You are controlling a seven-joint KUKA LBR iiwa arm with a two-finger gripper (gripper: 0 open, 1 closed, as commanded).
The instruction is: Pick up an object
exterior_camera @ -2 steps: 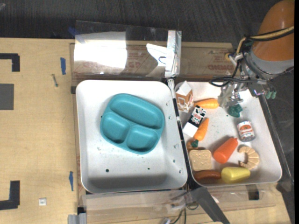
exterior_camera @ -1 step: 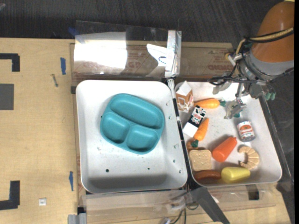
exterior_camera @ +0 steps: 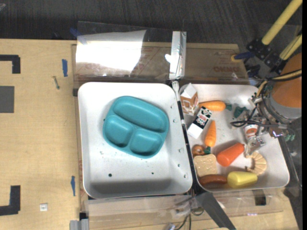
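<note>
The right bin (exterior_camera: 283, 176) holds several toy foods: a small milk carton (exterior_camera: 189, 98), two carrots (exterior_camera: 212, 106) (exterior_camera: 210, 134), a black-and-white cow-print block (exterior_camera: 202, 118), an orange-red pepper (exterior_camera: 230, 153), a square cracker (exterior_camera: 206, 164), a brown sausage (exterior_camera: 212, 179), a yellow piece (exterior_camera: 242, 178) and a ridged tan biscuit (exterior_camera: 259, 162). My gripper (exterior_camera: 252, 139) hangs low over the right half of this bin, under a tangle of cables. It is just right of the pepper and above the biscuit. Nothing visibly sits in its grasp.
The left bin (exterior_camera: 91, 171) carries a teal divided plate (exterior_camera: 135, 125). A clear plastic sheet (exterior_camera: 110, 56) and a metal divider (exterior_camera: 177, 54) stand behind the bins. The arm's orange band (exterior_camera: 290, 87) and yellow tubes (exterior_camera: 283, 16) occupy the right side.
</note>
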